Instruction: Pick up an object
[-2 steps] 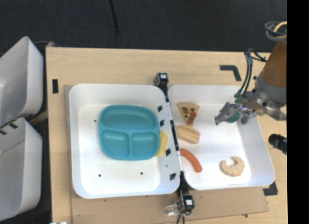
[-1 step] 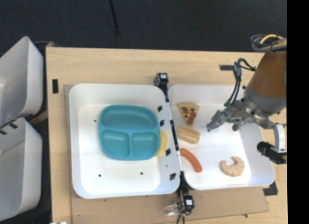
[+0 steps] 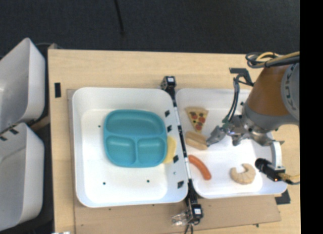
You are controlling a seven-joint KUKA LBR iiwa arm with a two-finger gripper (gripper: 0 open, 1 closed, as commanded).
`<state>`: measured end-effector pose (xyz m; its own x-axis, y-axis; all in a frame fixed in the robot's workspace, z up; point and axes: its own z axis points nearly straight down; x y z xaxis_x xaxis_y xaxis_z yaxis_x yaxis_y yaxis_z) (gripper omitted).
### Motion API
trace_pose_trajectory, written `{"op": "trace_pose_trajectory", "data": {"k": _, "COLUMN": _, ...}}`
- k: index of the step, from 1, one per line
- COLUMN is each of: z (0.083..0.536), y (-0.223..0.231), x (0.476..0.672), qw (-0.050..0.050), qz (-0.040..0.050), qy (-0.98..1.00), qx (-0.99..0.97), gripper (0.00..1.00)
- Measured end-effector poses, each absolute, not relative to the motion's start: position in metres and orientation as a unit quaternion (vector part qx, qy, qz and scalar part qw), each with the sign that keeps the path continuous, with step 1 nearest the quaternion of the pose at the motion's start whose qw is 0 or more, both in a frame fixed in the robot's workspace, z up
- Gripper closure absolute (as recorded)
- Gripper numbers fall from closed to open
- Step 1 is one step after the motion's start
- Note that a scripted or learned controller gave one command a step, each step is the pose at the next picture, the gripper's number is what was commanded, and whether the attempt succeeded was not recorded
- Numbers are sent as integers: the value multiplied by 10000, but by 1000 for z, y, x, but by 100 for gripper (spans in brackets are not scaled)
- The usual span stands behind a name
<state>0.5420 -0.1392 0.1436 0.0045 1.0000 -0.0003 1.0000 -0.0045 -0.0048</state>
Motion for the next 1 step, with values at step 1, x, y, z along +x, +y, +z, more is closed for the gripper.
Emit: {"op": "trace_pose_trajectory", "data": {"k": 1, "z": 102, "y": -141, "x": 544, "qw": -30, "qz": -16, "qy": -7053, "qx": -7089, "gripper": 0}}
